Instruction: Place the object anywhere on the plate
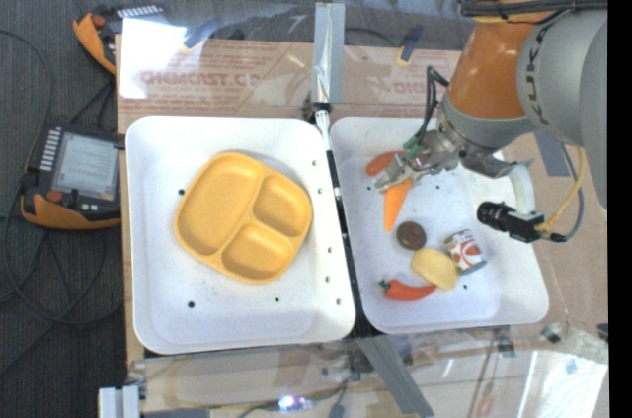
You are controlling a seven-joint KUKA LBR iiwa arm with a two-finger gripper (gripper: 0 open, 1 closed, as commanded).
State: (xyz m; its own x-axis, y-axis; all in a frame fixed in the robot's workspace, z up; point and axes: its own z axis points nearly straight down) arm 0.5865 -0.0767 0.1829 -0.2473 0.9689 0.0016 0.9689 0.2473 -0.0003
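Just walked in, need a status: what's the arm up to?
The arm's hand is down in the right bin, right at the top of an orange carrot, with an orange-red piece just beside it. Whether it has a grip is unclear. A brown disc, a yellow piece, a small can and a red pepper also lie there. The yellow plate sits in the left bin, nothing on it yet.

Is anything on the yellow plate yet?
No, the plate lies bare in the left bin; the carrot and other items sit in the right bin.
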